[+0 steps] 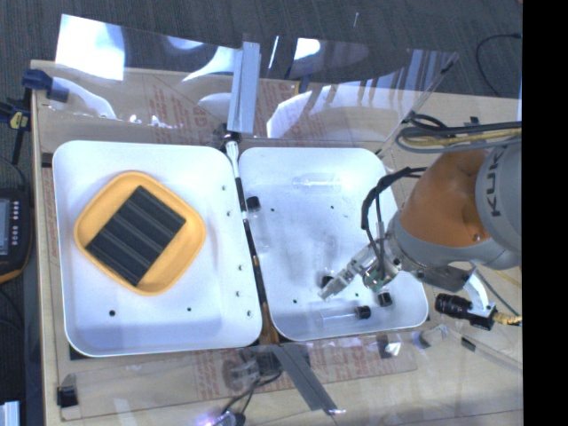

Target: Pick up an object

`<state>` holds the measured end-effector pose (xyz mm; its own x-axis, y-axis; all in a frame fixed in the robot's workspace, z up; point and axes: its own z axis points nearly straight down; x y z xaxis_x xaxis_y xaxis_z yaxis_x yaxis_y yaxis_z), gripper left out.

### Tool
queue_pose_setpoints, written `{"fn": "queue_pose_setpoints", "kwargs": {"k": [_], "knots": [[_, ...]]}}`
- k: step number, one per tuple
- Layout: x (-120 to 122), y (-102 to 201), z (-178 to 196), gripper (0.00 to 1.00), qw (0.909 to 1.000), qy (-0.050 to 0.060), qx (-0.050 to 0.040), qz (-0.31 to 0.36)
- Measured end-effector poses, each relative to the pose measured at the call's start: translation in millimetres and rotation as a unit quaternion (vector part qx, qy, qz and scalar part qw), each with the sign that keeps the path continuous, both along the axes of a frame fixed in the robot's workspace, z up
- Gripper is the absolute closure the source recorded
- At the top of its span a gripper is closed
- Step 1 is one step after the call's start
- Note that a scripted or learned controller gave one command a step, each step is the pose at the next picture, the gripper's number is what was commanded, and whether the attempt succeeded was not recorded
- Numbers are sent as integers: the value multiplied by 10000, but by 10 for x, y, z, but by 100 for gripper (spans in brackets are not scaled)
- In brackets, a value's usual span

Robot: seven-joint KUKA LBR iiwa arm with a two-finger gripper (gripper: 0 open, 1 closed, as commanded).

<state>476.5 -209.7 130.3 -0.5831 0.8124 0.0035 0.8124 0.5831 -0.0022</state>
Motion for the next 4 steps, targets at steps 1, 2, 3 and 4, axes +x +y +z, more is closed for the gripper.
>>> {"fn": "queue_pose_setpoints", "kwargs": {"k": [1, 2, 3, 4], "knots": [[624, -13, 218, 0, 9925, -29, -13, 1220], [632, -8, 322, 100, 9921, -30, -25, 1252], [1001, 13, 540, 100, 9613, -35, -15, 2756], [1294, 9, 1879, 100, 9069, -39, -23, 4213]]}}
